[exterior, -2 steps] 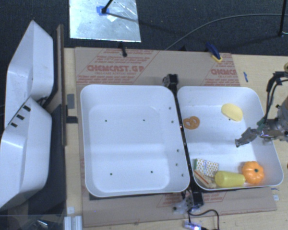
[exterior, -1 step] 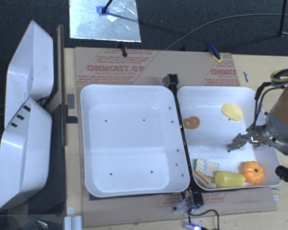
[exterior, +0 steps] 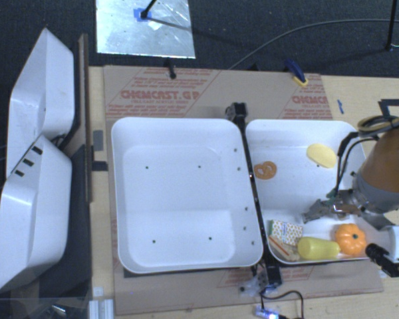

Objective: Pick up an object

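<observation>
The right bin (exterior: 286, 138) holds several objects. A pale yellow lemon-like piece (exterior: 321, 155) lies near its back, and a small orange-brown pretzel shape (exterior: 265, 170) sits by the left wall. Along the front wall lie a patterned sandwich-like item (exterior: 284, 234), a yellow oblong fruit (exterior: 318, 248) and an orange round fruit (exterior: 350, 239). My gripper (exterior: 324, 209) hangs low over the bin's right half, just behind and above the orange fruit and the yellow oblong. Nothing shows in its grasp. The arm's orange band (exterior: 388, 171) rises behind it.
The left bin (exterior: 179, 131) sits beside the right one, with a black divider (exterior: 250, 178) between them. Both rest on a cardboard sheet (exterior: 186, 92). White housings (exterior: 36, 165) stand at the far left, and a metal plate (exterior: 145, 17) lies at the back. Cables (exterior: 349, 148) loop near the arm.
</observation>
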